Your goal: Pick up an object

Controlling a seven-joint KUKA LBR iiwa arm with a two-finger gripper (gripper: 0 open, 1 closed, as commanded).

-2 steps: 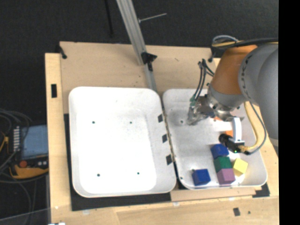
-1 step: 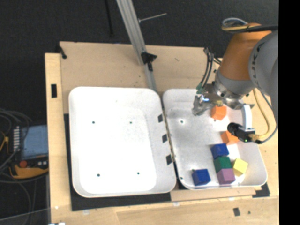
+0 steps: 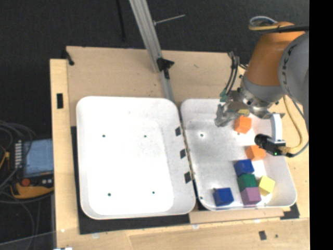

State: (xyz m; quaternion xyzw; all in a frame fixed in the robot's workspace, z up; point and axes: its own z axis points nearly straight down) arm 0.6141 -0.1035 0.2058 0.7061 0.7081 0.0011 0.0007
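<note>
Hand (image 3: 225, 114): over right bin (image 3: 208, 155), far part; grip state cannot be told | orange cube (image 3: 242, 124): just beside hand, apart | second orange block (image 3: 255, 151), blue (image 3: 243, 167), green (image 3: 247, 181), purple (image 3: 251, 195), yellow (image 3: 266, 184): clustered nearer right | lone blue cube (image 3: 223, 196): near edge.
</note>
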